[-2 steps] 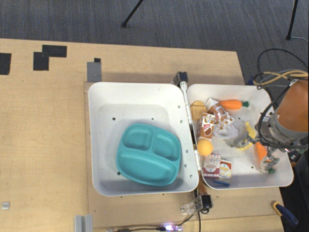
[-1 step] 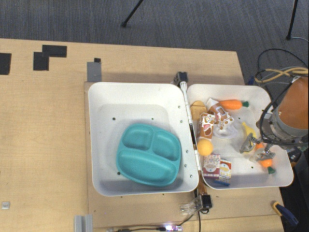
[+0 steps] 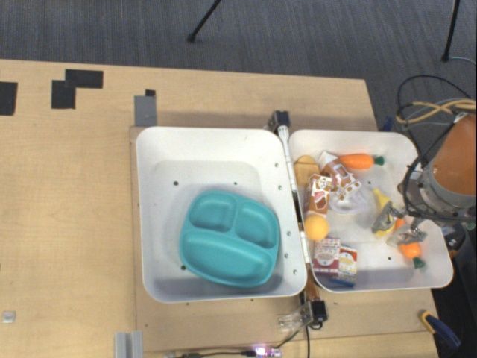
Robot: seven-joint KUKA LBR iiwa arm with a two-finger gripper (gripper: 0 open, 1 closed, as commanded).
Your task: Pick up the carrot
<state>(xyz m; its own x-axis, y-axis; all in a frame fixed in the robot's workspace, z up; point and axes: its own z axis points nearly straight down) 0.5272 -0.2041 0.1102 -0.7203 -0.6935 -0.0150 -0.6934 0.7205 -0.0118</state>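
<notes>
A long orange carrot (image 3: 356,160) with a green stem end lies near the far wall of the right bin (image 3: 436,274). A shorter orange piece with a green end (image 3: 411,251), carrot-like, rests by the bin's right front corner. My gripper (image 3: 400,226) hangs low over the right side of this bin, just above and left of the short orange piece and well in front of the long carrot. The grey arm with its orange band (image 3: 456,159) comes in from the right and hides part of the bin's right rim.
The left bin (image 3: 160,155) holds a teal divided plate (image 3: 229,237). In the right bin lie a bread roll (image 3: 304,168), small cartons (image 3: 334,257), a yellow-orange ball (image 3: 317,227), a clear cup (image 3: 345,200) and a yellow item (image 3: 381,200) close to the gripper.
</notes>
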